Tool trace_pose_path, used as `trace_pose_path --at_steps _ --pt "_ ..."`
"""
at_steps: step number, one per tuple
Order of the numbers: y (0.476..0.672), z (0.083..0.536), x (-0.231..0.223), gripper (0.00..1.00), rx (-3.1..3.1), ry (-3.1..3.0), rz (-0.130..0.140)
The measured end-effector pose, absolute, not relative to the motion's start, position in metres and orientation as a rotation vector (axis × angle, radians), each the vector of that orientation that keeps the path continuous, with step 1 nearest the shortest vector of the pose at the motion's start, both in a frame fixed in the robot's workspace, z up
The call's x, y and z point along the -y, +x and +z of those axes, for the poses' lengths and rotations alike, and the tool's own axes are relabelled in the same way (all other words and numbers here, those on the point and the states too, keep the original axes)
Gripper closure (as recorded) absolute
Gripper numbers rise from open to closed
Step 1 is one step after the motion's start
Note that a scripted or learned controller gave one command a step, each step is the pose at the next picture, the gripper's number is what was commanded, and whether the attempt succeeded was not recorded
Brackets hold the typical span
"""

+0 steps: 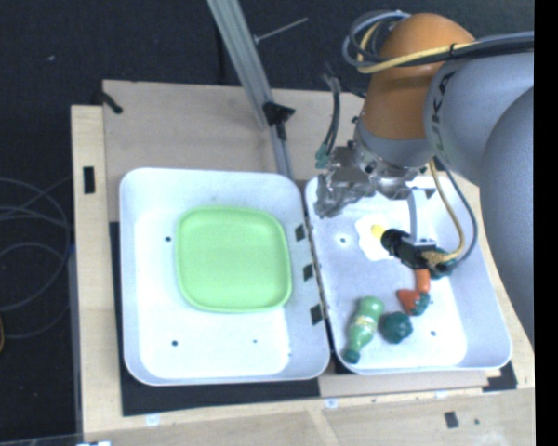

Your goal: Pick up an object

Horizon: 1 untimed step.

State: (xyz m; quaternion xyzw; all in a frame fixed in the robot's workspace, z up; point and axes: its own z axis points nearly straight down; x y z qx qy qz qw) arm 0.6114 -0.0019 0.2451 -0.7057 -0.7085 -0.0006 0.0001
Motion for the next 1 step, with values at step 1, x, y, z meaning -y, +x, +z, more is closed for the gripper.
trace_pose_path --at_steps 1 --pt "0.6412 0.2411 -0.0506 1.0 2.224 -2.217 -0.001"
